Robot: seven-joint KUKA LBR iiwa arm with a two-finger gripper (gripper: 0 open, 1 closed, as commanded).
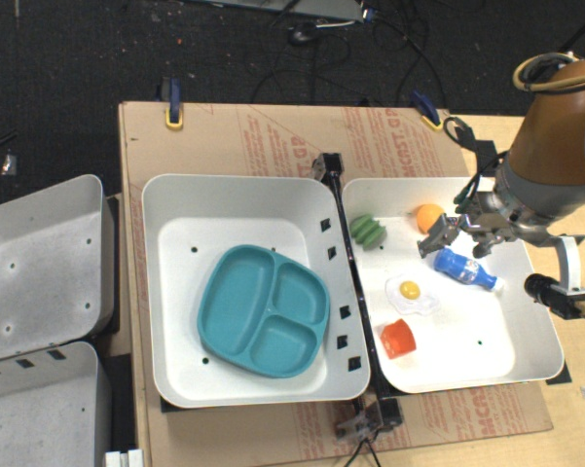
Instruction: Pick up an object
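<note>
So the hand (446, 237) is hanging over the upper part of the right bin (526, 363), right of centre in the frame, and honestly I can't tell how it's set or whether it's got anything, it's just a dark clump of metal from this angle. Its tip sits just beside the top end of a blue bottle (466, 269) lying on its side, tilted, with the orange ball (427, 217) right next to it up and to the left. Those two crowd the hand pretty closely. Further left, near the divider, there's a ribbed green thing (367, 231), and below the bottle a toy fried egg (410, 293), flat white with a yellow yolk. Under that, a small red-orange block (397, 339). The left bin (165, 290) has a teal divided plate (264, 310), smooth plastic with three compartments, sitting a bit skewed. Both bins are shallow, glossy white with rounded corners, on a cardboard-covered table (273, 129) with blue clamps (173, 102) along the top edge.
</note>
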